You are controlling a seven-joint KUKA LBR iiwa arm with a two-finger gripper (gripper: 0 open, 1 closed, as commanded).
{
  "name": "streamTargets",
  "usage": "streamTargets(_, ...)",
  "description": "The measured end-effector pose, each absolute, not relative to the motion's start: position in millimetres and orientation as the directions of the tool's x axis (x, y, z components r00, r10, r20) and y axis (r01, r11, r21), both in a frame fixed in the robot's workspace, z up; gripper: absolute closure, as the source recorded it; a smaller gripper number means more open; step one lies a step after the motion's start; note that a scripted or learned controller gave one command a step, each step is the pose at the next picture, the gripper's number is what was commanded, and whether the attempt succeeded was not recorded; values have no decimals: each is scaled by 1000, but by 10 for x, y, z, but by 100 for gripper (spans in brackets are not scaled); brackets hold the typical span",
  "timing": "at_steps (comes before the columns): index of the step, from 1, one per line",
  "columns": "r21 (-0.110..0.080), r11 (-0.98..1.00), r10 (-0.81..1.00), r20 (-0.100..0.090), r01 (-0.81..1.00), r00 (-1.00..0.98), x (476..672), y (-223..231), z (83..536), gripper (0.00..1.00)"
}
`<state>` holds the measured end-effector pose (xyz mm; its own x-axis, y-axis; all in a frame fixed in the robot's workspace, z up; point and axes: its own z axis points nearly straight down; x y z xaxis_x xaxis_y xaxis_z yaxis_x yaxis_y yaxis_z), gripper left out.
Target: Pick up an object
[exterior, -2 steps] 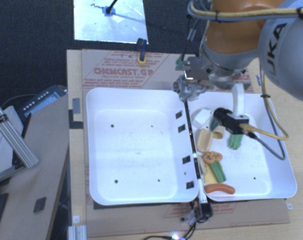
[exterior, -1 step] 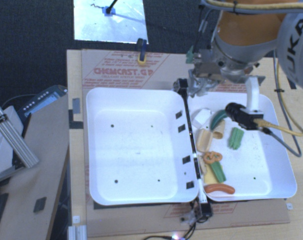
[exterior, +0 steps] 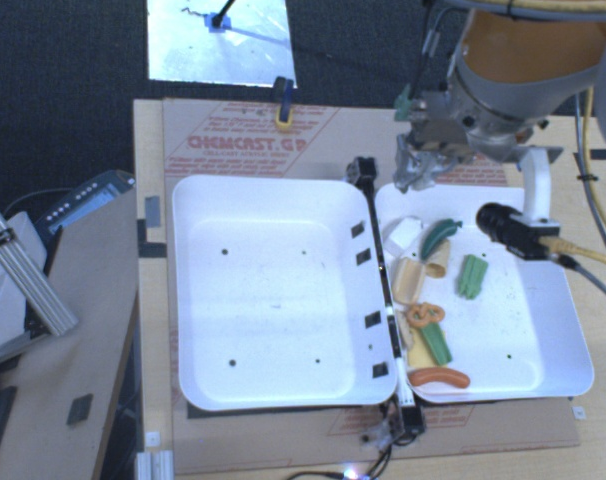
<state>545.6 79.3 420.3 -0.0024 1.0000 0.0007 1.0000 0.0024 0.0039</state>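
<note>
My gripper [exterior: 415,176] hangs above the back left corner of the right bin [exterior: 553,318], with nothing visible between its fingers. Below it in that bin lie a white block [exterior: 403,233], a dark green curved piece [exterior: 439,234], a tan piece [exterior: 410,280] and a light green piece [exterior: 471,275]. Nearer the front are an orange pretzel-like piece [exterior: 425,315], a green stick [exterior: 436,344] and a red-orange sausage [exterior: 439,377].
The left bin [exterior: 273,288] sits beside the right one, with a black divider strip [exterior: 378,268] between them. A black cylindrical unit [exterior: 513,230] on a white bracket overhangs the right bin's back. A cardboard sheet [exterior: 248,138] lies under both bins.
</note>
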Motion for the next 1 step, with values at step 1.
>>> streamTargets(1, 4, 0, 1000, 0, 1000, 0, 5333, 573, 4339, 100)
